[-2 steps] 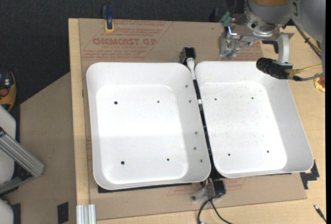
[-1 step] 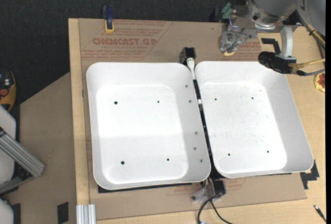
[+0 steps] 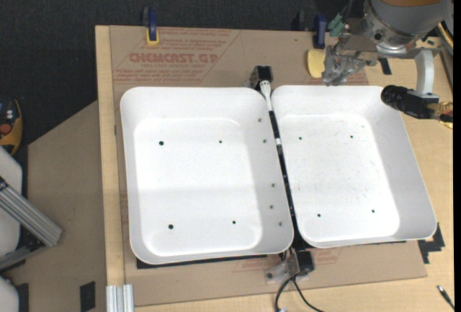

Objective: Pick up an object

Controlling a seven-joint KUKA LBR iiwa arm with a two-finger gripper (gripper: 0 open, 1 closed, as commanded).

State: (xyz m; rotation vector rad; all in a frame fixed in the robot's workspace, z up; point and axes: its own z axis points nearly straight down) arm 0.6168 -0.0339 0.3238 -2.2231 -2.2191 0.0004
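My gripper [image 3: 336, 73] hangs over the back edge of the right bin [image 3: 403, 159], just past its far left corner. A small pale yellow object [image 3: 315, 62] lies on the board right beside the gripper, to its left and outside the bin. Whether the gripper touches it cannot be told, and I see nothing between its tips. The arm's grey wrist and orange band rise toward the top right.
The left bin [image 3: 137, 159] sits beside the right one on a brown board [image 3: 180, 55]. Blue and yellow clamps [image 3: 150, 24] hold the board's back edge. A black clip [image 3: 261, 76] sits where the bins meet at the back.
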